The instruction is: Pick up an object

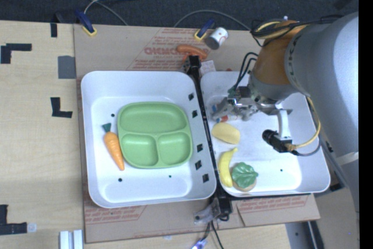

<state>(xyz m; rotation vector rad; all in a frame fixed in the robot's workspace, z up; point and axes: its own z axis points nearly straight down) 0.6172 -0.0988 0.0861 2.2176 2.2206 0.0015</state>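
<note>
two shallow white bins sit side by side on a cardboard sheet [163, 52] over a wooden bench. the left bin [96, 90] holds a green divided plate [155, 134] lying flat near its middle, and a toy carrot [113, 148] rests just beside the plate's left edge, its green top pointing up and away, its tip pointing toward the bin's near side.

the right bin [303, 175] holds the loose objects. a pale yellow rounded piece [226, 133] lies near the divider between the bins. below it a yellow banana [225, 167] lies along the left wall of this bin, and a green leafy toy on a tan base [243, 176] sits touching the banana's right side at the near edge.

the grey arm [332, 67] comes in from the right, its orange band [274, 61] above the wrist, and the gripper [233, 103] hangs low over the upper left part of the right bin, just above the pale yellow piece and apart from it. the tool's tips are lost in a blur of metal and small coloured bits, so i cannot tell how far it is parted or whether anything is in it. a black cable fitting [277, 141] with a yellow wire trails below the wrist.

outside the bins, an orange sausage-shaped toy [191, 50] lies on the cardboard by the top of the divider, and a small white cylinder [217, 38] sits near it
</note>
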